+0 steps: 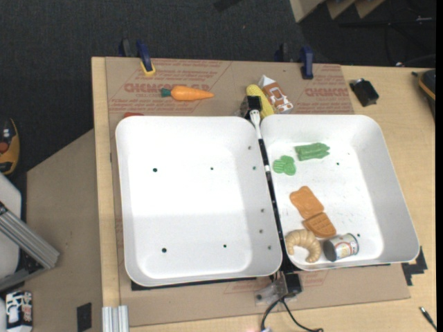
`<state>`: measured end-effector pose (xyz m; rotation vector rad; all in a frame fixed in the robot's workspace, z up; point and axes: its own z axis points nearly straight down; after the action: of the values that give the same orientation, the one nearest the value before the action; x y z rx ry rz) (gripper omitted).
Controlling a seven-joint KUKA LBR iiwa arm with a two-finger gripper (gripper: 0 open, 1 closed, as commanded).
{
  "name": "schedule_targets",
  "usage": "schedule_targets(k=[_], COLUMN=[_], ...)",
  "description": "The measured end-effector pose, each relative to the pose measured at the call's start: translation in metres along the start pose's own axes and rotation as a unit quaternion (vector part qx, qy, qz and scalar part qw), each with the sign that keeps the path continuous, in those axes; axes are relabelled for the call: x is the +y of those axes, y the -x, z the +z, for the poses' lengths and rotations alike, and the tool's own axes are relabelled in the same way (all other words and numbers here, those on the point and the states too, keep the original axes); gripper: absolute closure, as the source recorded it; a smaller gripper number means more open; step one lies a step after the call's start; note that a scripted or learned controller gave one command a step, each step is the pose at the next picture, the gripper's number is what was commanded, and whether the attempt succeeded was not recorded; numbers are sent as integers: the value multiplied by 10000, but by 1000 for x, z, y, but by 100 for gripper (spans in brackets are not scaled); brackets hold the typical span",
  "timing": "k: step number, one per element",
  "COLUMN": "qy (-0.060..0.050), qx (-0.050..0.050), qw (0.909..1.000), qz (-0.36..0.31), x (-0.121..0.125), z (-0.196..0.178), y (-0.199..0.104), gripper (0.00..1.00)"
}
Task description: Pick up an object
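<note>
The right bin holds several small items. A green flat piece lies near its back, with a round green piece just left of it. Two orange-brown bread slices lie toward the front. A tan croissant rests at the front left corner, and a small silver can lies on its side beside it. The left bin has bare white floor.
On the cardboard behind the bins lie a toy carrot, a yellow banana-like item and a small brown and white packet. Blue clamps hold the board's back edge. A black block sits at the back right.
</note>
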<state>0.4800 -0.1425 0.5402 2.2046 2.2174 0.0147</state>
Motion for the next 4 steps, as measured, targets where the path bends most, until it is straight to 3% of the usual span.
schedule_targets(k=[1, 2, 3, 4], qy=[-63, -64, -38, -42], qx=[-8, 1, -19, -16], qw=[10000, 10000, 10000, 10000], qz=[66, 29, 27, 29], x=[-2, -1, 0, 0], z=[7, 7, -4, -4], y=[86, 82, 82, 82], gripper=[100, 0, 100, 0])
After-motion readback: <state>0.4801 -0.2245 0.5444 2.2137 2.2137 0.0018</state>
